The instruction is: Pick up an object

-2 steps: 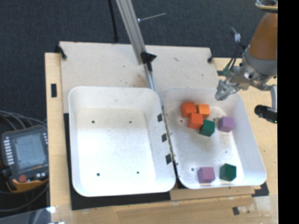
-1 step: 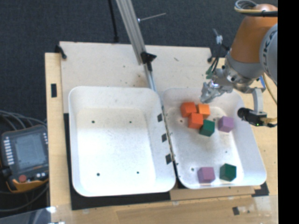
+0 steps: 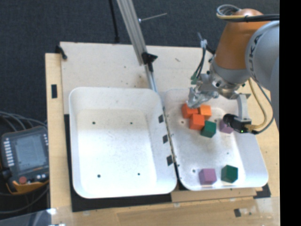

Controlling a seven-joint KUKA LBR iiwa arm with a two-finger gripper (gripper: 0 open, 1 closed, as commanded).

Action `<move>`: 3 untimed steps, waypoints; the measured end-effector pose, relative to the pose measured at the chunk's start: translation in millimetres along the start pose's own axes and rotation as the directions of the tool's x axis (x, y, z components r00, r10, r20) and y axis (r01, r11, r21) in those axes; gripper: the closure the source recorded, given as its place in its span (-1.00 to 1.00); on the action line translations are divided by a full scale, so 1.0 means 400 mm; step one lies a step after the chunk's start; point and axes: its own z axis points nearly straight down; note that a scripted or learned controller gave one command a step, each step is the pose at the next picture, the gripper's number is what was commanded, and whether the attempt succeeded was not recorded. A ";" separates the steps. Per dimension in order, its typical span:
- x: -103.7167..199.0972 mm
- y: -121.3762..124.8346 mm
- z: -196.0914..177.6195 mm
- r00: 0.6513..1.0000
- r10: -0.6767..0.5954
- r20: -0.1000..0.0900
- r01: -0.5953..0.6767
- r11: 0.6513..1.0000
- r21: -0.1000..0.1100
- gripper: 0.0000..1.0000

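My gripper [image 3: 195, 99] hangs over the back of the right bin [image 3: 244, 173], its tip just above an orange block [image 3: 189, 111]. Right beside that block lie a lighter orange block [image 3: 205, 110], a second orange block [image 3: 197, 121] and a green block [image 3: 208, 129]. A small purple block [image 3: 226, 127] sits to their right, partly behind a black part of the arm. At the bin's front lie a purple block [image 3: 207, 176] and a green block [image 3: 229, 173]. Nothing shows between the fingers.
The left bin [image 3: 80, 98] sits beside the right one. A slanted metal pole [image 3: 134, 29] stands behind the bins. A teach pendant [image 3: 26, 157] lies off the bench at the left. The grey and orange arm [image 3: 244, 36] fills the upper right.
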 end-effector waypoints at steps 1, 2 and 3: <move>0.134 0.009 -0.018 1.000 -0.002 -0.001 0.002 1.000 -0.004 1.00; 0.242 -0.022 -0.034 1.000 -0.001 -0.001 0.001 1.000 -0.001 1.00; 0.390 -0.025 -0.041 1.000 -0.003 -0.001 0.003 1.000 -0.003 1.00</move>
